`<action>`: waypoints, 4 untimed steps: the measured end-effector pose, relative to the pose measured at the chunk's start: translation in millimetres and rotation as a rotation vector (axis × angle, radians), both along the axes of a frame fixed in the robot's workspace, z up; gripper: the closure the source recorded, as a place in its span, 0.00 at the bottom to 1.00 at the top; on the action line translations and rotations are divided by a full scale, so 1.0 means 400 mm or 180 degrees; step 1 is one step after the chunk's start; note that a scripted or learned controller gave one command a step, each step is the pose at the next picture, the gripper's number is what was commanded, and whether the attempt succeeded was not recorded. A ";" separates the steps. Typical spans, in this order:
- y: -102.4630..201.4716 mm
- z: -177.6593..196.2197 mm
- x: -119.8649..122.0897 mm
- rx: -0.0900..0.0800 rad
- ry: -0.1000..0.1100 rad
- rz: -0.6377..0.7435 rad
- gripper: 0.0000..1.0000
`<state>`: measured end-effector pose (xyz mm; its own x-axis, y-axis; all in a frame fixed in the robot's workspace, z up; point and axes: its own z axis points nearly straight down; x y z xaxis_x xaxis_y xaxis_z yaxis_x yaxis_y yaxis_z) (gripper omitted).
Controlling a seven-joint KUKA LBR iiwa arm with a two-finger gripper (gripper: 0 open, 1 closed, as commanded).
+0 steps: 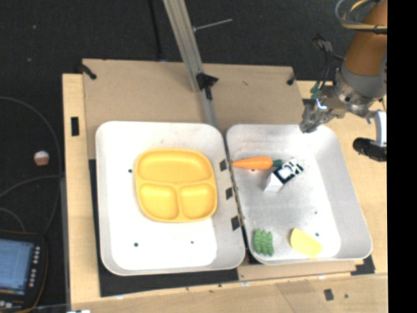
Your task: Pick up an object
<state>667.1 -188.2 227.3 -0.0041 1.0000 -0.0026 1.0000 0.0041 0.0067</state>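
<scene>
— Looking for a target: where are the loose pieces?
— All in the right white bin: orange plastic carrot at ten o'clock, black-and-white block touching its tip, green toy and yellow lemon-shaped piece near six.
— And the gripper?
— Above the bin's one o'clock corner, holding nothing; how far open, I cannot tell.

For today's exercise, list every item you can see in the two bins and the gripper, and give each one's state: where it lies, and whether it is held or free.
Yellow divided tray: flat in the left bin, free.
Carrot: on its side, right bin, near the divider, free.
Black-and-white block: right bin, beside the carrot's tip, free.
Green piece: right bin's front, free.
Yellow piece: right bin's front, free.
Gripper: above the right bin's far edge, holding nothing visible.
</scene>
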 end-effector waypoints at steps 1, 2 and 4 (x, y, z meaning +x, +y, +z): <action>0.133 0.034 -0.032 0.0011 0.0014 0.0007 1.00; 0.263 0.019 -0.038 0.0012 0.0021 0.0008 1.00; 0.520 0.068 -0.082 0.0014 0.0021 0.0011 1.00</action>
<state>634.5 19.7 254.6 -0.0077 1.0000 0.0019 1.0000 0.0077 0.0002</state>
